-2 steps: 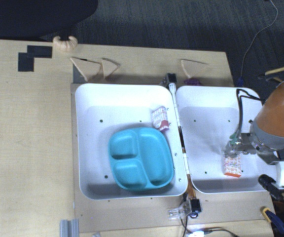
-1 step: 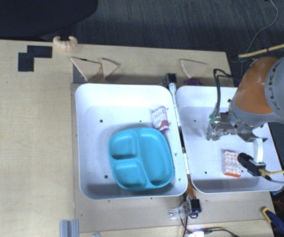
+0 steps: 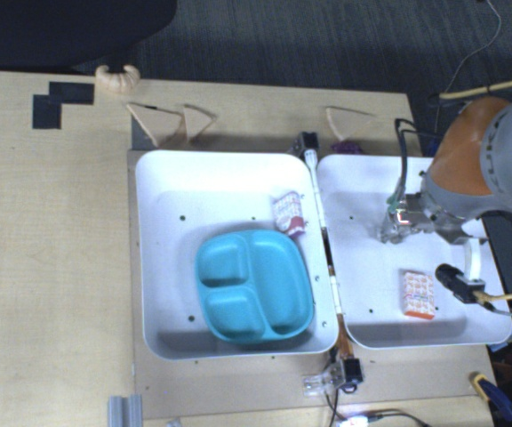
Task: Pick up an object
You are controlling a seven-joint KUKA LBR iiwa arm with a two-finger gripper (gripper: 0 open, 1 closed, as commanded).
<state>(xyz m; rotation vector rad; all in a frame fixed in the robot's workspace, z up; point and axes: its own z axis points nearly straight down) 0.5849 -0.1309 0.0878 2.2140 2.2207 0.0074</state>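
**Figure.** Bench with two bins, read from left to right.

**Hazards.** The blue divided tray (image 3: 254, 283) in the left bin (image 3: 149, 238) is broad and shallow. A grip on it would probably find only a thin rim and slip, or tip the tray. The small wrapped packet (image 3: 288, 212) leans close to the wall shared by the two bins. A descent there risks striking that wall or nudging the packet flat against it. The gripper (image 3: 396, 225) hangs over the bare floor of the right bin (image 3: 363, 274), and whether its jaws stand apart or together cannot be made out. If it closes where it hangs, it would likely catch nothing. The flat patterned packet (image 3: 419, 294) lies low on the bin floor. A shallow descent would likely pass over it, and an off-centre one would likely push it aside.

**Position relative to the jaws.**
- The tray lies well apart from the jaws, on their far side across the shared wall.
- The wrapped packet is nearer, also beyond that wall.
- The patterned packet is the likeliest object to pick. It lies near the jaws, toward the front of the bin and slightly toward the arm's side, and is not touching them.
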